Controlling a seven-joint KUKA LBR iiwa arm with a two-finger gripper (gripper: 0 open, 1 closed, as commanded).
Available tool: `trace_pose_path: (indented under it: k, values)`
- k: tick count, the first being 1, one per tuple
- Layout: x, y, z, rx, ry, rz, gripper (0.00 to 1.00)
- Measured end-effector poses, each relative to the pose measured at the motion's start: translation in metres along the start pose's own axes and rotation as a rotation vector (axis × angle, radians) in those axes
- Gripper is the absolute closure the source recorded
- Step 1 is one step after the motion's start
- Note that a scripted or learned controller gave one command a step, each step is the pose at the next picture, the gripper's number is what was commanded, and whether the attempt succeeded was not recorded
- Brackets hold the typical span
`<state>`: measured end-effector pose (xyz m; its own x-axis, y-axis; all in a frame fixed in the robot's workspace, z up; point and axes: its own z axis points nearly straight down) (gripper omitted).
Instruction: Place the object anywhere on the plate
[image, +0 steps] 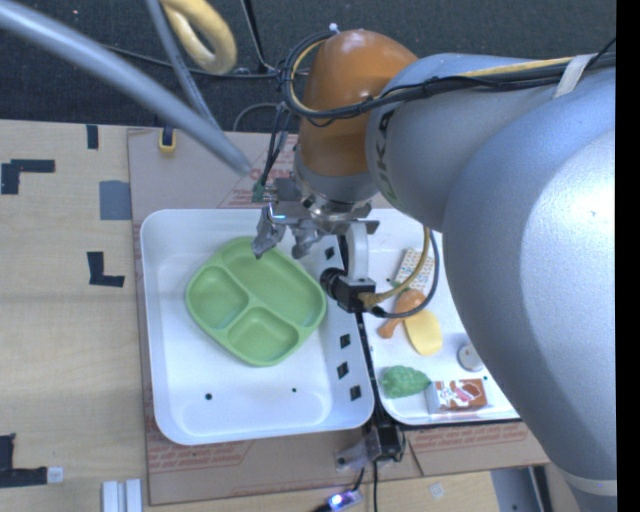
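The gripper (283, 238) hangs over the far edge of the green plate (256, 302), its two metal fingers (266, 238) pointing down and standing a little apart, with nothing between them. The finger tips sit just above the plate's upper rim, near the back wall of the left bin (170, 330). Above the gripper rises the orange band (345, 95) of the arm, and the thick grey arm (520, 200) fills the right side of the view.

The plate is a three-compartment tray lying tilted in the left bin, with two smaller compartments toward the near side and one larger toward the far side; all three look bare. A black cable end (340, 290) hangs just right of the plate, over the divide between the bins.

The loose objects lie in the right bin (440, 410), well apart from the gripper and to its near right: an orange piece (405, 300) touching a yellow pear-shaped piece (423, 332), a green leafy piece (404, 381) nearer the front, a small packet with red print (458, 395) beside it, a small grey disc (468, 356), and a pale striped item (410, 265) partly hidden by the arm. Which of these is the task's object cannot be told.
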<state>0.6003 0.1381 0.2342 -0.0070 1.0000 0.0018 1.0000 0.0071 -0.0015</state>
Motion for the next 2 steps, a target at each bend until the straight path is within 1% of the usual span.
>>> trace_pose_path:
  k: [1,2]
  values:
    - [0.0527,-0.0086,0.0003,0.001,-0.001,0.0,1.0]
    - [0.0494,-0.0079,0.0003,0.001,-0.003,0.004,0.0]
